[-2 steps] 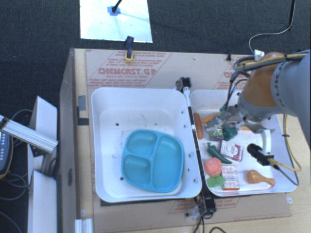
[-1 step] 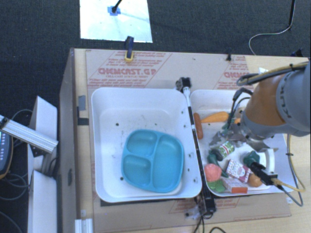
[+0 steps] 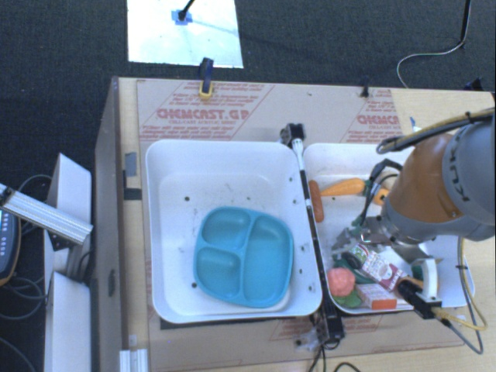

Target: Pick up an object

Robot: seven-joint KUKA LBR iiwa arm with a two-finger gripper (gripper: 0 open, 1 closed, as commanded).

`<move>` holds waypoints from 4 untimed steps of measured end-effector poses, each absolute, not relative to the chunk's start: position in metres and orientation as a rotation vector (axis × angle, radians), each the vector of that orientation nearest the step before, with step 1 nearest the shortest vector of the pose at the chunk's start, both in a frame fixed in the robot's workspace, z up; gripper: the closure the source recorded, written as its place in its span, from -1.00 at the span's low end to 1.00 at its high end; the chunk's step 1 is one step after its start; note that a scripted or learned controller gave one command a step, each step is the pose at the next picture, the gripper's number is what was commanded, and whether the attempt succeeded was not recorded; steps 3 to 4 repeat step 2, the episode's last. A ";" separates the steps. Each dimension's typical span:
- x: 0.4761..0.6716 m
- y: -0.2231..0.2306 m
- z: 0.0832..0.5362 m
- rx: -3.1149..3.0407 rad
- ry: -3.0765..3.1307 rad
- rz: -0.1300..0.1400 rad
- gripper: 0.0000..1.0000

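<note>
Gripper hangs low inside the right bin, among the clutter at its near end; whether it is spread or closed I cannot tell. Just beside it, toward the near wall, lie a red-and-white packet and a pink ball. An orange carrot-like piece lies farther back, its long axis across the bin.

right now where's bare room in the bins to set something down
Left bin: bare floor along the back wall and the left wall, around the blue plate. Right bin: a small patch at the back, behind the carrot; its front is crowded with toys under the arm.
</note>
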State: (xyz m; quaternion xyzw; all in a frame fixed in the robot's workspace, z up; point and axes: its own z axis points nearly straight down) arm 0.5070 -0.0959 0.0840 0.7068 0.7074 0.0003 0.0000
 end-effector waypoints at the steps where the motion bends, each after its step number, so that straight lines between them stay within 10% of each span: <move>1: 0.510 -0.096 0.096 2.216 2.219 0.008 1.00; 2: 0.529 -0.030 0.185 2.216 2.224 0.005 1.00; 4: 0.529 -0.030 0.185 2.216 2.224 0.005 1.00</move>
